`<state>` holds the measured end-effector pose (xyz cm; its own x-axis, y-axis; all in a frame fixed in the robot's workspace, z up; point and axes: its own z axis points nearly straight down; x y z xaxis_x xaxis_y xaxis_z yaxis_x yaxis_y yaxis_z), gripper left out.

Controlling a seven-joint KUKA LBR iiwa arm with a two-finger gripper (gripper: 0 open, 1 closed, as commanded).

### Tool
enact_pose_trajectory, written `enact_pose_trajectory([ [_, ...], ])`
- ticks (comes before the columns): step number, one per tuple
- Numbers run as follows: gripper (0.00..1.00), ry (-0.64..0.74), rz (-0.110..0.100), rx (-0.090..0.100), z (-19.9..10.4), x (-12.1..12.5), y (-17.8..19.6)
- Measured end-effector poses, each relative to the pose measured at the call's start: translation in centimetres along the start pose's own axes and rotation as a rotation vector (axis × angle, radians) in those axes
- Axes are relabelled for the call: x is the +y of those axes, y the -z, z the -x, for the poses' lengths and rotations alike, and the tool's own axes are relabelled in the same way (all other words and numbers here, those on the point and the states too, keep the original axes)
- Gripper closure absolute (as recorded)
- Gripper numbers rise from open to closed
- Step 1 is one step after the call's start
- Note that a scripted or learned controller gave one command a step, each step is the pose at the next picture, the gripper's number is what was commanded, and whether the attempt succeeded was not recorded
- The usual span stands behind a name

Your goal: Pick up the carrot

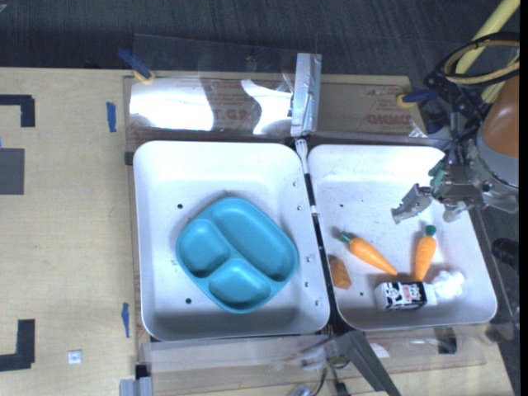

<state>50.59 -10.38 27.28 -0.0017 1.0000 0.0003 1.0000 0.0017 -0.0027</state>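
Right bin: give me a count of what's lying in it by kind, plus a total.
Carrots: 2, one lying slantwise mid-bin, one nearer the gripper
Small orange piece by the left wall: 1
Black-and-white milk carton: 1
White object beside the carton: 1
Total: 5

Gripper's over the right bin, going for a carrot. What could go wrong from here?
1. Ambiguous target: two carrots lie in the right bin, a slanted one mid-bin and an upright one below the gripper; it may settle between them.
2. The milk carton sits right by both carrots' lower ends, so a low grasp may knock it.
3. The small orange piece near the bin's left wall could be mistaken for a carrot.
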Motion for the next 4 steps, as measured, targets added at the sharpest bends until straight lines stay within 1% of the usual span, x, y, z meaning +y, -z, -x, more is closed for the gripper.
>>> enact_pose_trajectory([
  [1, 0.0, -0.166, -0.006, 0.001, 7.7, 0.0, -11.8],
  [2, 0.0, -0.108, 0.005, 0.004, 9.6, 0.7, -17.7],
  [3, 1.0, -0.11, 0.001, 0.003, 9.7, 0.6, -17.0],
  [4, 1.0, -0.096, 0.006, 0.0, 4.3, 4.6, -6.9],
])
